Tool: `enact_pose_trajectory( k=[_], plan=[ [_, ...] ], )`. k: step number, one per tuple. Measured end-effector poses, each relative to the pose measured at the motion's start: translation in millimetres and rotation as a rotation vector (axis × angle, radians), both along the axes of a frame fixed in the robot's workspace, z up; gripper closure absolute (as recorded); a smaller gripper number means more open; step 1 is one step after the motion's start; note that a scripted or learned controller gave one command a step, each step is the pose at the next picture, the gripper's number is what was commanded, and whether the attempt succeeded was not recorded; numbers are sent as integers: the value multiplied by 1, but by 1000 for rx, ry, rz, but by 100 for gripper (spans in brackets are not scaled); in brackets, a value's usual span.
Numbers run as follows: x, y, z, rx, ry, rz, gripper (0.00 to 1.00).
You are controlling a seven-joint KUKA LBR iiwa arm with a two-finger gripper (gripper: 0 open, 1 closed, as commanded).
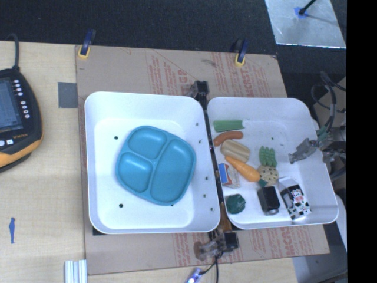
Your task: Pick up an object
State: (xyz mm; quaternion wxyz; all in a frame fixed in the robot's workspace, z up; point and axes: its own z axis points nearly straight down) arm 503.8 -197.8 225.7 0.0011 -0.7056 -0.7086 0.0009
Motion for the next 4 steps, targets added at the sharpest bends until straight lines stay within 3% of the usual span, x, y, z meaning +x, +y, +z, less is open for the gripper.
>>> enact_pose_trajectory(
  k=[1, 2, 3, 4],
  plan=[
    [42, 30, -94, 0, 3, 2, 0],
    [-2, 56, -126, -4, -23, 1, 0],
    [76, 49, -134, 0, -1, -1, 0],
    [76, 48, -124, 0, 0, 0, 100]
  ],
)
